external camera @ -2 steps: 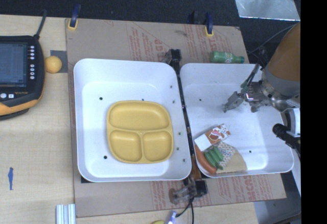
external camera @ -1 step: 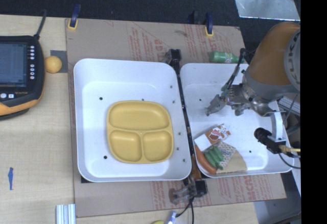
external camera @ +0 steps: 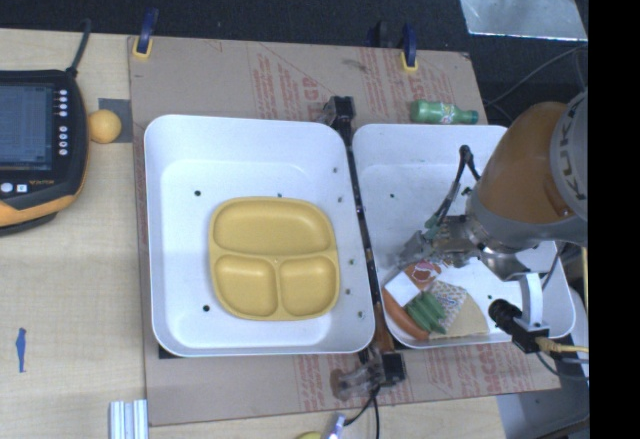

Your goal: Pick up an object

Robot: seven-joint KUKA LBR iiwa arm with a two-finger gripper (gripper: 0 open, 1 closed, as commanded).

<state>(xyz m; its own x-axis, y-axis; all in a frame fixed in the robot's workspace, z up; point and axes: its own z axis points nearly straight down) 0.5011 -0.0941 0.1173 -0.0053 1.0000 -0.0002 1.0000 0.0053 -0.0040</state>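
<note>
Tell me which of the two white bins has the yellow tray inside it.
The left bin holds the yellow tray. The right bin instead holds a small plate of food, and the arm reaches in there.

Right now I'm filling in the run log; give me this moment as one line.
arm: over right bin | gripper: low above plate of toy food | grasp: unconfirmed | left bin: yellow divided tray

Here's the arm (external camera: 535, 182) at the frame's right: a fat rounded orange band, grey casing with dark lettering beside it, a thin black cable looping off the wrist, and grey metal gripper (external camera: 425, 245) hardware at the tip.
</note>
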